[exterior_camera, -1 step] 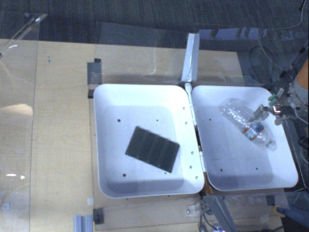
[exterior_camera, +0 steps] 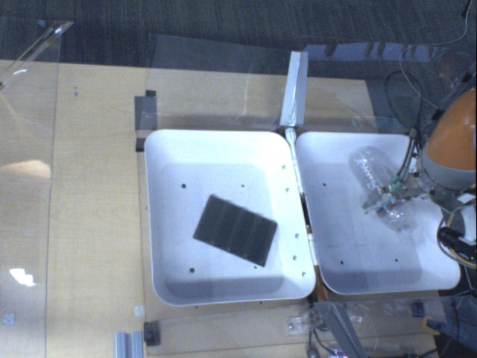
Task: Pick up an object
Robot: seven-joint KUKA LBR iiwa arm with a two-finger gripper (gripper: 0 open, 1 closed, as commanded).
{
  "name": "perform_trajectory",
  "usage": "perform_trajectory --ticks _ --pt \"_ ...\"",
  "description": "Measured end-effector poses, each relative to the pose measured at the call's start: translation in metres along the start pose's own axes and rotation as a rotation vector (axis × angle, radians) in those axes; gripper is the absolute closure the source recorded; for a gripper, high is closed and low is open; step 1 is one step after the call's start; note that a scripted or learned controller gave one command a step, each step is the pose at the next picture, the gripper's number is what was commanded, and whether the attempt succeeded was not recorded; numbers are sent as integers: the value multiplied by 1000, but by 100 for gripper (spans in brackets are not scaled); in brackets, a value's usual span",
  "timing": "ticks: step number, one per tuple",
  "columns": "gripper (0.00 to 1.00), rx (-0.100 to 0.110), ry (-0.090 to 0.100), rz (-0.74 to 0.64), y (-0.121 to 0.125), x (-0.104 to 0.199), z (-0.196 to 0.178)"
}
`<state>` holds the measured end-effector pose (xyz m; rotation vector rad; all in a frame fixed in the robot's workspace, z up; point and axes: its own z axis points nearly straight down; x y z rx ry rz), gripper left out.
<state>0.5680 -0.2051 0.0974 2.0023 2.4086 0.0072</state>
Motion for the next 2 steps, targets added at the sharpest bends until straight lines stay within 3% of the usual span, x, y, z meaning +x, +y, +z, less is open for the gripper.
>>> perform_trajectory --ticks 1,2 --pt "0 3 2 -27 10 -3 9" --pt "100 0 2 -29 12 -3 -3"
